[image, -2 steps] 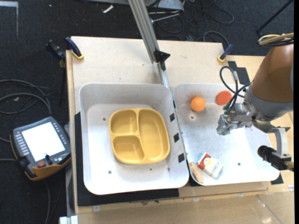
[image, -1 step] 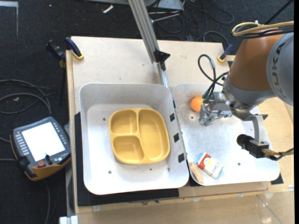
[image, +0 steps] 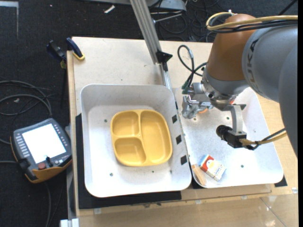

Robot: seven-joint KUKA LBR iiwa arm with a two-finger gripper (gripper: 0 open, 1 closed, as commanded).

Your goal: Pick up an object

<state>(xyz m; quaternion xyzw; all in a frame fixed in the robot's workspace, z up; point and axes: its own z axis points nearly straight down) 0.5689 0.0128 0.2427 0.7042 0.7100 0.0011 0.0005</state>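
Hovering over the right bin (image: 255, 126) near its far left corner, the claw (image: 191, 109) points down at the bin floor. Honestly I cannot tell whether it is open or shut from this angle, and I see nothing caught in it. The big grey arm (image: 265, 65) with its orange band covers most of the far right part of that bin, and a black camera-ish piece (image: 229, 136) hangs off the wrist over the middle of the bin floor.

The one loose thing in the right bin is a small box (image: 212, 167), white with red and yellow print, lying flat near the near left corner, well apart from the claw. A thin tan stick (image: 198, 174) lies just beside it, against the bin's left edge.

The left bin (image: 94, 126) holds a yellow tray (image: 141, 137) with three compartments, sitting about in the middle of the floor, and all three compartments look bare.

A metal pole (image: 149, 30) slants up from the bench's far edge between the bins, and a blue and yellow clamp (image: 75, 49) sits at the bench's far left corner.
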